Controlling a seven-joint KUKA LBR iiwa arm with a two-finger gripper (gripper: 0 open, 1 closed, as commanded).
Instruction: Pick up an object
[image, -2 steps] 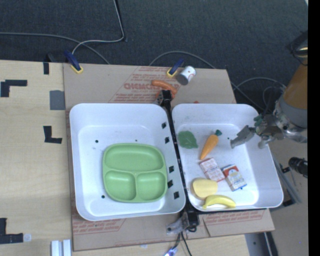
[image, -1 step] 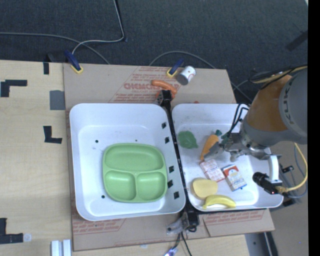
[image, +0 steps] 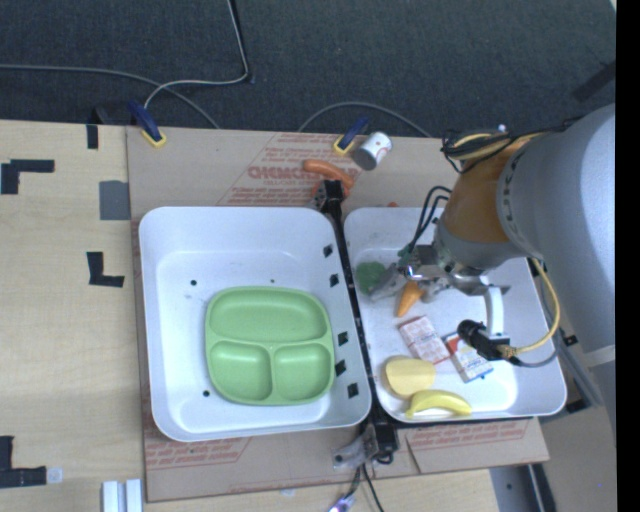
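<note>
Carrot (image: 409, 298) apparently tip-down, long axis near vertical, under hand (image: 418, 277), grip state unclear

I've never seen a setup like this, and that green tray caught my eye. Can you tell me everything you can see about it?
The green tray is a pale green plate with rounded corners that looks like smooth plastic. Raised ridges split it into three compartments: one long section along the far side and two smaller ones side by side nearer the camera. It lies flat and right side up on the floor of the left white bin, roughly in the middle and turned slightly askew. Nothing sits in it, and nothing but the bin touches it.
</note>
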